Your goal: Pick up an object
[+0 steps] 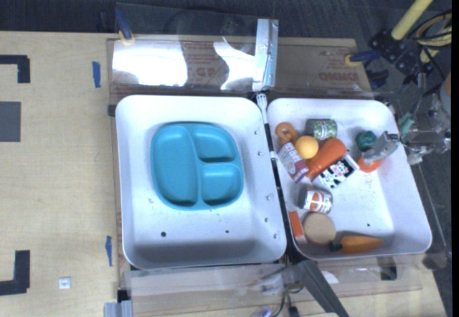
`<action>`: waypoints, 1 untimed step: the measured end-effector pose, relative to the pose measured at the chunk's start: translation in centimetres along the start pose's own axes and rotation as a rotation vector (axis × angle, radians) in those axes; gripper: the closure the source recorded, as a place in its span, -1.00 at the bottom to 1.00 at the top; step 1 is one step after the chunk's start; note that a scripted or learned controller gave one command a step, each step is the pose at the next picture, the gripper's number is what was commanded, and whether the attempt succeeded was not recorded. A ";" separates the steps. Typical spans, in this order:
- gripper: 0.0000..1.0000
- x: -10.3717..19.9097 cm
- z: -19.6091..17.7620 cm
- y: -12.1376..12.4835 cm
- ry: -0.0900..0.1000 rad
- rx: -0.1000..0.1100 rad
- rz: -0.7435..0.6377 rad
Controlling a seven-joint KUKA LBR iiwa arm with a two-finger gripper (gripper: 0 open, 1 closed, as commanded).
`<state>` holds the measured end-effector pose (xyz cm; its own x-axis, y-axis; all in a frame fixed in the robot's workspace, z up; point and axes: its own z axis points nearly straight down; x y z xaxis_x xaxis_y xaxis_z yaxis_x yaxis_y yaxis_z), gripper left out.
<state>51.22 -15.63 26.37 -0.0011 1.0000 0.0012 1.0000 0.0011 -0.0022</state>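
Camera view looks down on two white bins side by side: the left bin (136,165) holds a blue divided plate (195,163), and the right bin (409,197) holds a clutter of small items. Near its back wall lie a green-labelled can (322,128), a yellow lemon-like fruit (306,146), a toy carrot (328,155), a red-labelled bottle (290,158) and a black-and-white checked block (337,173). Toward the front sit a small red-and-white can (316,200), a round tan piece (320,227) and a second carrot (358,242) against the front wall. The gripper (380,147) hangs over the bin's right rear part, just beside a dark green object (366,139) and an orange-red piece (371,163); whether it is apart or closed, I cannot tell.
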 end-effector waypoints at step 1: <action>-1.00 1.0 14.2 3.4 -0.003 -0.010 -0.355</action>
<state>54.64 -14.61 12.13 -0.3484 0.9373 -0.0029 0.9373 0.3484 0.0072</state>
